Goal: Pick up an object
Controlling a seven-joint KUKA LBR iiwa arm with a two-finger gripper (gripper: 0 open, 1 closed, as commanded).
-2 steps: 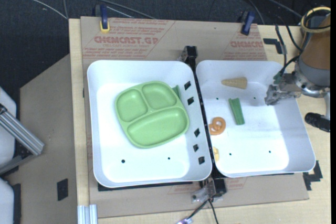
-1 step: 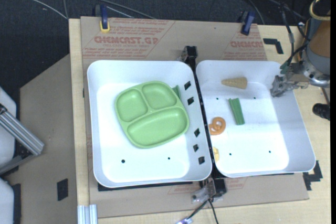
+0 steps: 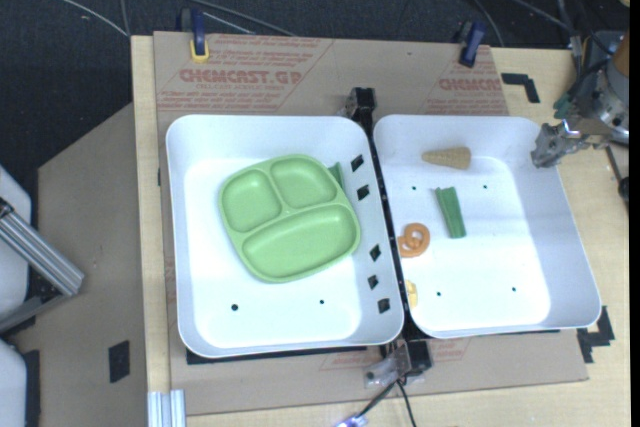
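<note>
Cone (image 3: 446, 157) crosswise, narrow tip pointing left

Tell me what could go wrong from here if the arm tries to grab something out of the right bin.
The orange ring lies flat near the bin's left wall, so the gripper may hit the wall or find nothing to pinch. The green stick is thin and low, so it may slip out. The gripper sits at the bin's far right edge and could clip the rim coming in.
</note>
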